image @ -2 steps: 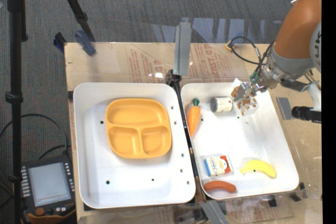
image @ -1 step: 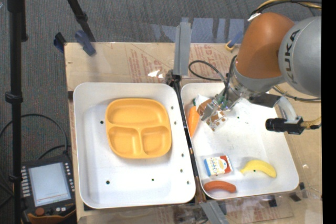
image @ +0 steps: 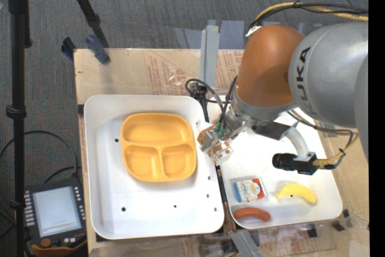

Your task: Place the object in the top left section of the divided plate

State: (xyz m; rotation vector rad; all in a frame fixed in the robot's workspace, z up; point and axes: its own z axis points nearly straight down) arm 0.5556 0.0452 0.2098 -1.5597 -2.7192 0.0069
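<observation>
The big grey arm (image: 319, 75) is reaching in from the right, its orange band (image: 267, 66) bulging just above the wrist, and the black letters "KUKA" are showing along the grey casing, partly cut off; the gripper (image: 215, 144) is hanging low over the seam where the two white bins meet, just off the right rim of the yellow divided plate (image: 159, 146); the tip is a small tangle of metal and wiring from where I am standing, and I cannot tell how far apart its fingers are or whether anything is sitting between them

The plate is lying flat in the left bin (image: 102, 201), its one wide section running along the far side and two smaller sections along the near side

Over in the right bin (image: 334, 204) three things are lying near the front edge: a small carton (image: 249, 189) with a red border and a blue and white face, its printing too small to read; a yellow banana (image: 296, 192) just to its right; and a reddish sausage (image: 251, 213) lying in front of the carton, close to the bin's rim; which of them is the task's object I cannot say

A black cylindrical fitting (image: 293, 161) with cables is sticking out beside the arm, above the banana; at the lower left, off the bench, a control pendant (image: 55, 213) with a pale screen is resting, nothing legible on it
</observation>
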